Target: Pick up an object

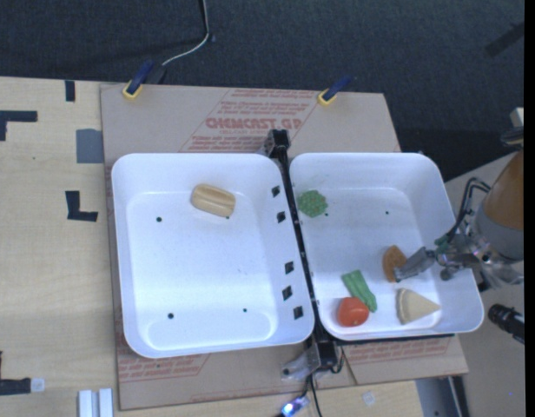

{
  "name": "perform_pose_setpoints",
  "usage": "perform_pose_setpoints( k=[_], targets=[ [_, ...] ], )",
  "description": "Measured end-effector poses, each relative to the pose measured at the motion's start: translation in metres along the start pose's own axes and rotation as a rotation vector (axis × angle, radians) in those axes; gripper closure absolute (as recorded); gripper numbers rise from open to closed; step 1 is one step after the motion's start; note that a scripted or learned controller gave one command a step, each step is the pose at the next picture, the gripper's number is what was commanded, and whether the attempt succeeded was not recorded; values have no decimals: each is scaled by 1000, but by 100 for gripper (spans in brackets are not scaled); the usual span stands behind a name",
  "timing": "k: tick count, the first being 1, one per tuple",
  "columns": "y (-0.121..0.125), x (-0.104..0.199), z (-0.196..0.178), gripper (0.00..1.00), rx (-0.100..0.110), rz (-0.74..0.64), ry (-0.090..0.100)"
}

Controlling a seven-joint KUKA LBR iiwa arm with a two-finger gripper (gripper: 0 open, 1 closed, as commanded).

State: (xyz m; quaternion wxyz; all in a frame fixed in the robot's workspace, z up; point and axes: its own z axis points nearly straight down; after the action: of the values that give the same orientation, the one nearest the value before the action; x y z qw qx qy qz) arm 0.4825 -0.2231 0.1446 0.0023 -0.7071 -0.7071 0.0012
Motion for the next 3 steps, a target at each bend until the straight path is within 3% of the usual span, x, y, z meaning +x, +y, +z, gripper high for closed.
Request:
perform_pose_setpoints(
  k=[1, 2, 3],
  targets=[
    [0, 14, 27, 0, -1, -1, 0],
    [1, 14, 16, 100, -2, -1, 0],
    [30, 50, 57, 100, -11, -2, -8]
  ],
)
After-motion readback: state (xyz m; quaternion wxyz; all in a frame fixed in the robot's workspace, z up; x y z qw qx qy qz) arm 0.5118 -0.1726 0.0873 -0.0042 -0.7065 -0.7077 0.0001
